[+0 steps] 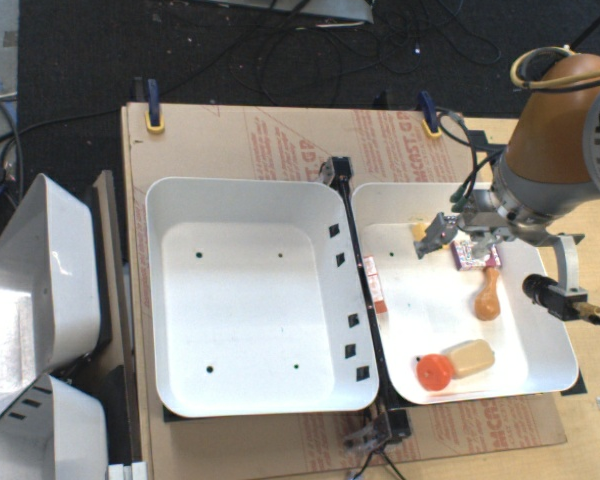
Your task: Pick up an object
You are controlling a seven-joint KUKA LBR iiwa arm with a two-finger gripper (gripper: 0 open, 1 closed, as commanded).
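Observation:
My gripper (439, 237) hangs over the upper part of the right bin (540, 368), at the end of the grey and orange arm (555, 138). Right beside it, to the right, lies a purple and white packet (477, 256), partly under the wrist. A small yellow piece (420, 230) sits just left of the gripper. Below the packet lies an orange-brown spoon-shaped piece (488, 298). Near the bin's front edge a red-orange ball (435, 372) touches a beige block (470, 357).
The left bin (170, 268) stands next to the right one, with a black divider rail (355, 288) between them. A red and white strip (373, 280) lies by that rail. More white bins (40, 278) stand off the bench at the far left.

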